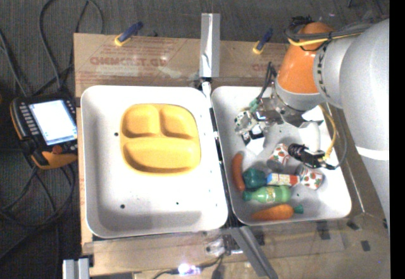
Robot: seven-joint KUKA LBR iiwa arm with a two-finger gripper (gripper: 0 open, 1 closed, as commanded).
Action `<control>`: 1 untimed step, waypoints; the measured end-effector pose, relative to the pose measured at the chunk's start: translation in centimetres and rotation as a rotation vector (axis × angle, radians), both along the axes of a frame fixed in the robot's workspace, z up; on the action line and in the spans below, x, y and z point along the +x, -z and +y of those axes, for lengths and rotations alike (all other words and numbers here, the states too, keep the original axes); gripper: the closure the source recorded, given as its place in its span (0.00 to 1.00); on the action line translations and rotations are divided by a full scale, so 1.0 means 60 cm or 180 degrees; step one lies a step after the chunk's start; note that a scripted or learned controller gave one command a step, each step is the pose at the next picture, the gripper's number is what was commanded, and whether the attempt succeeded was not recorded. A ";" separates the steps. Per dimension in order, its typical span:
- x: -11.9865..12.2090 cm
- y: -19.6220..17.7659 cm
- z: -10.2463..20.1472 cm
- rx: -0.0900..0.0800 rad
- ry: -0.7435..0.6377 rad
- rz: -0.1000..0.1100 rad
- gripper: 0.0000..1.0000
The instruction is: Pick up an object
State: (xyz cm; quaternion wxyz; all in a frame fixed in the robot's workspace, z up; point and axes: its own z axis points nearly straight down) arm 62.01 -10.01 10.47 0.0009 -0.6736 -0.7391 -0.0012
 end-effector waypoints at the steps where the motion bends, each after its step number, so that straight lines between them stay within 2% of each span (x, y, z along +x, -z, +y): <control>1: 0.003 -0.131 0.062 -0.0010 -0.0044 0.0007 1.00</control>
